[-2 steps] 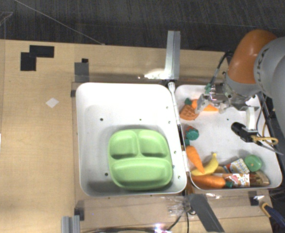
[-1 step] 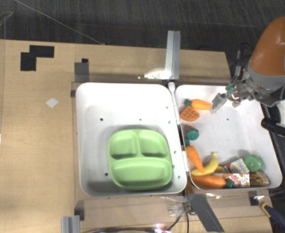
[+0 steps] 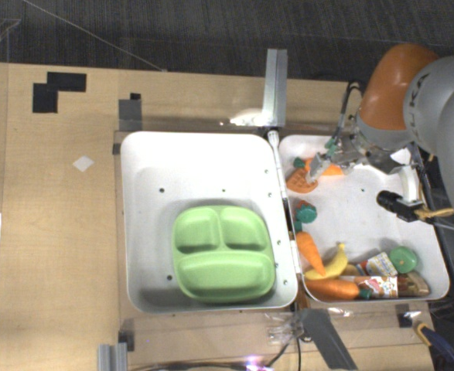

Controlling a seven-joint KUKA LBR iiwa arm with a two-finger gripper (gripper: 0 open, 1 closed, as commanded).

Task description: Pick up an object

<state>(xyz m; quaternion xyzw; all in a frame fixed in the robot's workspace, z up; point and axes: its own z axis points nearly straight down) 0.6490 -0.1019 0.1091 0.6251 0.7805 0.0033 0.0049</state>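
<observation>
Orange plastic toy food piece (image 3: 297, 181) located in shallow white right bin's (image 3: 358, 216) far-left corner, just left of gripper (image 3: 317, 170); gripper's state cannot be told.

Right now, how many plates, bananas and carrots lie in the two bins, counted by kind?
Plates: 1, green, in the left bin
Bananas: 1, in the right bin
Carrots: 2, in the right bin
Total: 4

The gripper (image 3: 318, 173) hangs over an orange toy (image 3: 296, 181) in the right bin (image 3: 358, 215).
</observation>
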